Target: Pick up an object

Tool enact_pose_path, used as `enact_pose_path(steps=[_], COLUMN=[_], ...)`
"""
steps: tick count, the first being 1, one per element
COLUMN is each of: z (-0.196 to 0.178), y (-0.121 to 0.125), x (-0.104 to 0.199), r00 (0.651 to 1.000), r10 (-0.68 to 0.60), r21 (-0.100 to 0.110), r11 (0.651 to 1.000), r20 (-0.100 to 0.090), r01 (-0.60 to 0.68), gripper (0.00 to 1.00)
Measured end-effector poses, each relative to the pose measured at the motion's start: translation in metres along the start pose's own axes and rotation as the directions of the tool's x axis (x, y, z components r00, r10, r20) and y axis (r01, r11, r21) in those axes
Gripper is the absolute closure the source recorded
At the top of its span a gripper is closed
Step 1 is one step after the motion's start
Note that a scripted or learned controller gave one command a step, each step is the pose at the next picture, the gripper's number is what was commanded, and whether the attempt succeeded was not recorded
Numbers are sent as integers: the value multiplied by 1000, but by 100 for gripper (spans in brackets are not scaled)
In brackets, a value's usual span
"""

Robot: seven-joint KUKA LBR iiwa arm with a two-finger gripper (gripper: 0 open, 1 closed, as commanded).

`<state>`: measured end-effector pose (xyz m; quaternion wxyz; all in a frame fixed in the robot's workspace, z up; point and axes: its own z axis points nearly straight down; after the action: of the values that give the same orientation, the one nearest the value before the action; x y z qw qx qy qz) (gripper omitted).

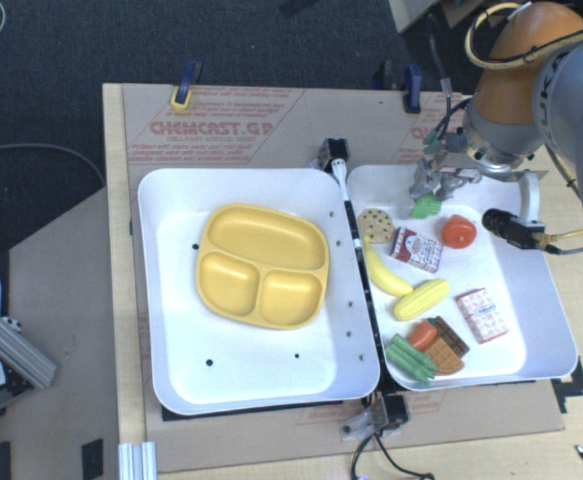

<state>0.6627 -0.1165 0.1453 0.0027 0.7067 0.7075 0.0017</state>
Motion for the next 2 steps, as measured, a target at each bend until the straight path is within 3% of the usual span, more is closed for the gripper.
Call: enact_pose_path(steps=[2], z=[-83], y=[8], x=[-6], r00=[1000], r10=[0], r21=[-1], r11=[1000], r20=[0], r01=[0], gripper=[100])
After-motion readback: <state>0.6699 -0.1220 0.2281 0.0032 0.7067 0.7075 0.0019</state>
